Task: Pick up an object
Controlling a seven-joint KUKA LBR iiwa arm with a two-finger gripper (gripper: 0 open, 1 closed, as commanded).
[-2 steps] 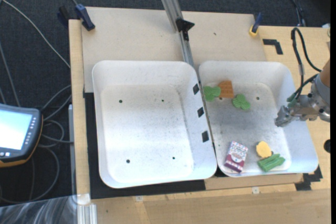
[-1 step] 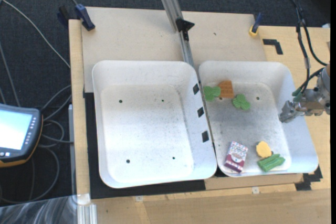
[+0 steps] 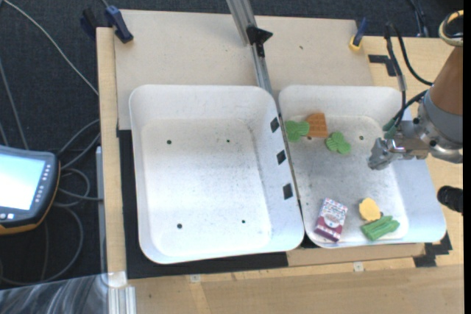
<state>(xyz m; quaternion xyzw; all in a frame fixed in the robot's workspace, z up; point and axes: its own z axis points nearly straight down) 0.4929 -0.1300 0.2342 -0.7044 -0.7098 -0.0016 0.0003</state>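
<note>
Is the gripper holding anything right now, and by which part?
Nothing visibly held: the gripper hangs over bare floor of the right bin, apart from the objects.

Both bins are white with fine dark speckles — the left bin (image 3: 199, 173) and the right bin (image 3: 412, 209). Inside the right one: an orange-brown block (image 3: 317, 124) between two green pieces (image 3: 296, 130) (image 3: 338, 143), a yellow piece (image 3: 369, 209), a bright green ridged piece (image 3: 380, 227) and a maroon-and-white packet (image 3: 331, 220). The counter (image 3: 191, 48) is pale tan — its clamps (image 3: 118, 23) blue
</note>
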